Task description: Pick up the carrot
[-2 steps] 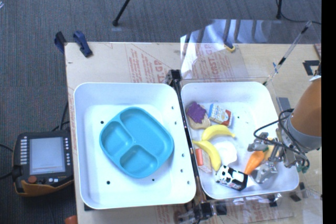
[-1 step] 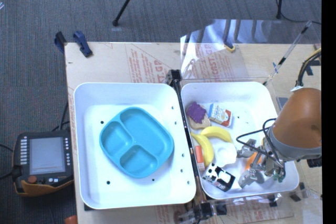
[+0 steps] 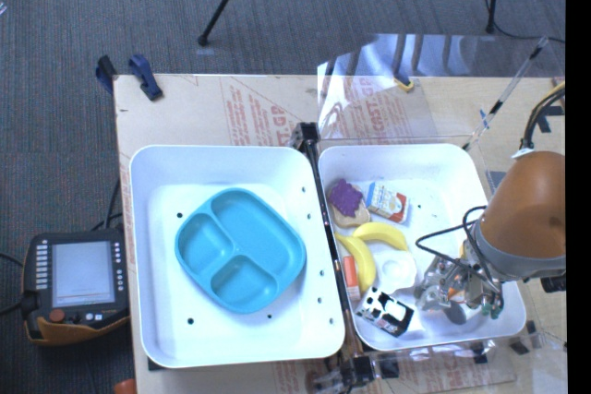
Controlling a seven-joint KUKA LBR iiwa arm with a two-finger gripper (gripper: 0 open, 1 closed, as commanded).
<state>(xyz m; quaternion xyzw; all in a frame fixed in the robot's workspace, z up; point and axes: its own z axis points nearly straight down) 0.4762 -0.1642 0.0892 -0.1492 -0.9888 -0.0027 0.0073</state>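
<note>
Lying against the left wall of the right bin (image 3: pixel 462 160), the carrot (image 3: pixel 350 275) shows as a slim orange strip, running near to far and small beside its neighbours. The banana (image 3: pixel 367 246) curves just to its right, touching or nearly touching it, and covers its far end. A black-and-white box (image 3: pixel 386 312) sits just near of it, toward the bin's near edge, and a white round piece (image 3: pixel 399 268) lies right of the banana. Farther off are a purple piece (image 3: pixel 346 196) on a tan slice and a small carton (image 3: pixel 389 201). The gripper (image 3: pixel 459 298) hangs low over the bin's near right corner, well apart from the carrot, with the banana and white piece between them; whether it is open or closed cannot be told. The arm (image 3: pixel 526 208) bulks above it. The left bin (image 3: pixel 148 198) holds a blue plate (image 3: pixel 240 249).
</note>
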